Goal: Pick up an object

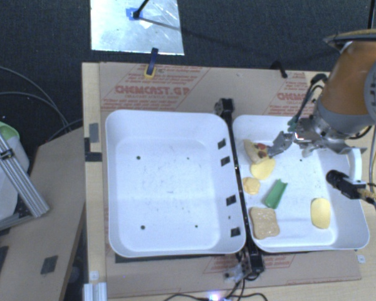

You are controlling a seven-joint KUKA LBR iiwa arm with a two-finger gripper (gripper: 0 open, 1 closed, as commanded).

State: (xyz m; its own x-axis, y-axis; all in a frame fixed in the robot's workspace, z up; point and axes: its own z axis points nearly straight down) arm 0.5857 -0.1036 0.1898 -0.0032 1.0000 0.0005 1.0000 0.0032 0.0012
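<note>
Nearest the camera, a tan slice of toast (264, 222) lay flat at the front edge of the right bin (348, 231). Behind it sat a green block (276, 193), tilted, with a small yellow round piece (251, 185) to its left and a yellow oval piece (321, 212) well apart to the right. Further back lay a pale yellow lump (262, 168), touching a pizza-like wedge (255, 148). The pincer (279, 144) hung just beside that wedge and lump, at their right, reaching in from the grey arm (354, 99); whether it was released or clenched could not be told, and nothing was seen grasped. The left bin (169, 187) stood alongside on the table (194, 83)
</note>
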